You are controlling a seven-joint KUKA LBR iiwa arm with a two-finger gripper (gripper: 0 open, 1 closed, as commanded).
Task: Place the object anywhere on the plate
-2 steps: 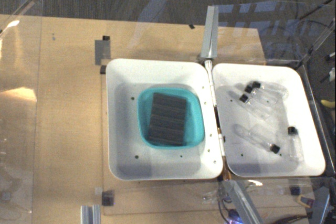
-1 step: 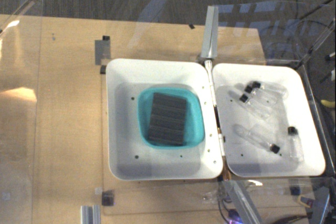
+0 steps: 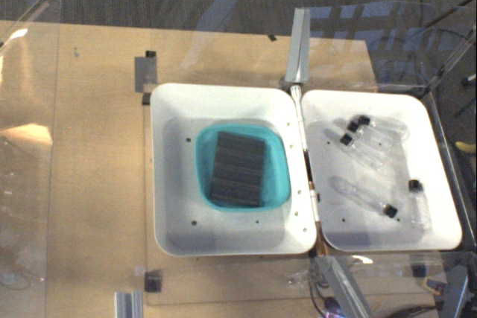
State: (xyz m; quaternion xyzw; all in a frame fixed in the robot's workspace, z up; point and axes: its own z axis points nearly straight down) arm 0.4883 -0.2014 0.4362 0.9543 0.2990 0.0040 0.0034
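a dark grey ribbed slab point(image 3: 238, 168), rectangular with raised ridges across it, lies flat in the middle of a teal plate point(image 3: 279, 167) with rounded square corners and a glossy rim. the plate sits in the left white bin point(image 3: 175, 182). the right bin point(image 3: 440, 182) holds several clear tubes with black caps point(image 3: 361, 123), scattered apart. both bins rest on a pale wooden surface point(image 3: 82, 182). the end effector's state cannot be told.
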